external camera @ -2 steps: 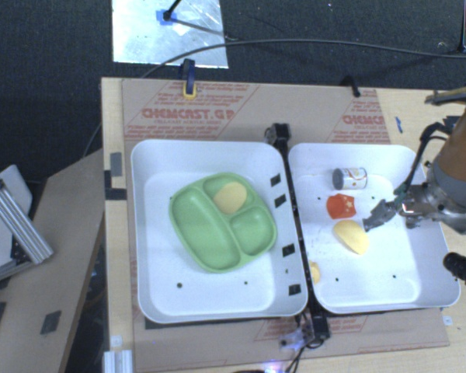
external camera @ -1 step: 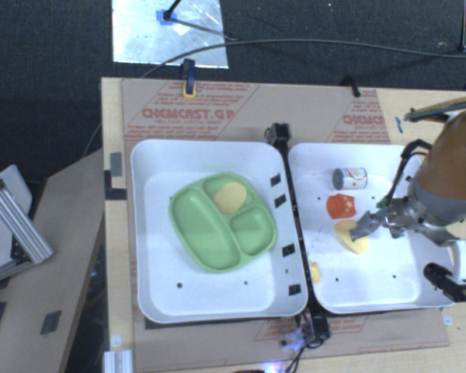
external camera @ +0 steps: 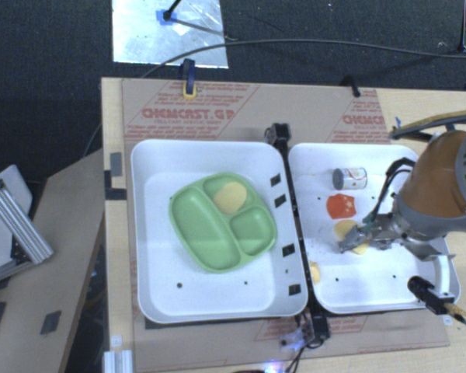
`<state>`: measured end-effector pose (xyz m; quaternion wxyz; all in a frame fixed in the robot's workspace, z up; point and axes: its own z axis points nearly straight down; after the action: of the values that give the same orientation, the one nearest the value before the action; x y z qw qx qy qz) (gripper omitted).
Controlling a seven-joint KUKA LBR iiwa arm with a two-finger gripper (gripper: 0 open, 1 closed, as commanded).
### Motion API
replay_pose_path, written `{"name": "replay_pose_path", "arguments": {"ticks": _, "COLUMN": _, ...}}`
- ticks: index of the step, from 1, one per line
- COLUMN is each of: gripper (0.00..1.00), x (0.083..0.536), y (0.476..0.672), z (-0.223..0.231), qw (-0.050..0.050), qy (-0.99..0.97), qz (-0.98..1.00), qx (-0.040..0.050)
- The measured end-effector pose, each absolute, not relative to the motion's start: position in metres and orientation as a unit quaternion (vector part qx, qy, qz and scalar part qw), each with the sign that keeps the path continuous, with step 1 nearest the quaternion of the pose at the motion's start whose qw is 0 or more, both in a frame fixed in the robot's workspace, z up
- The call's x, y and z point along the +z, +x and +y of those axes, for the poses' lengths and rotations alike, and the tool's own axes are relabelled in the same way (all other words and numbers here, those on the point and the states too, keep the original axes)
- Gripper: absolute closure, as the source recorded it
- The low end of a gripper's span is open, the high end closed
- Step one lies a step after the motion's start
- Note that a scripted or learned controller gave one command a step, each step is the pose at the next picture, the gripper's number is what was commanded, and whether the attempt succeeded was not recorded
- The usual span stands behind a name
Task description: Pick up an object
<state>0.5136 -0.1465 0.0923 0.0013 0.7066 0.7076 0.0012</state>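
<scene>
Small pale-yellow flat piece (external camera: pixel 346 228) lying on the floor of the right white bin (external camera: pixel 373 290), just below a red soft-looking object (external camera: pixel 342 205) and touching or nearly touching the end effector (external camera: pixel 354 243) at its lower right. Fingers too blurred and small to judge as apart or together. Short grey-and-white can (external camera: pixel 349 178) on its side near the bin's upper edge. Another small yellow bit (external camera: pixel 314 272) against the bin's left wall. In the left white bin (external camera: pixel 159 286), green divided plastic tray (external camera: pixel 217 231) carrying a yellow rounded lump (external camera: pixel 231 197) in its upper compartment. Both bins on the brown cardboard-covered counter (external camera: pixel 241 103).
</scene>
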Motion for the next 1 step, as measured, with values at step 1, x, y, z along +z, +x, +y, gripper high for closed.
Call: {"name": "replay_pose_path", "arguments": {"ticks": 1, "gripper": 1.00, "x": 0.0978, "y": 0.5130, "z": -0.1466, "qw": 0.001, "qy": 0.707, "qz": 0.707, "qx": 0.0004}}
